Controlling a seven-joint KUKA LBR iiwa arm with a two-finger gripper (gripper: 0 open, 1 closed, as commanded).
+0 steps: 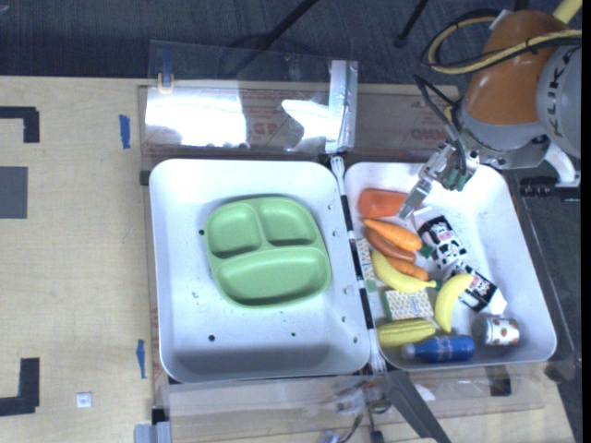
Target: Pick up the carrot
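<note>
The gripper point(420, 190) hangs in the upper part of the right bin point(526, 247), right of frame centre, below the grey wrist and orange band. Whether it is apart or together cannot be told at this resolution; nothing is visibly held.

The carrot point(392, 235) lies just below and left of the gripper tip, near the bin's left wall. Its long axis runs from upper left to lower right of the frame, at a shallow slant. The tip appears to stand close to the carrot's upper side, but contact cannot be confirmed.

Adjacent items crowd the target. An orange-red piece point(380, 200) sits directly above the carrot, touching or nearly so. A banana point(399, 273) lies just below it on a similar slant. A black-and-white carton point(438, 237) lies just to the right.

Judgement: the coming move is a short shift down and left, with the closing direction set across the carrot's slanted axis.

The left bin point(175, 247) holds a green divided plate point(268, 247), well apart from the work.
</note>
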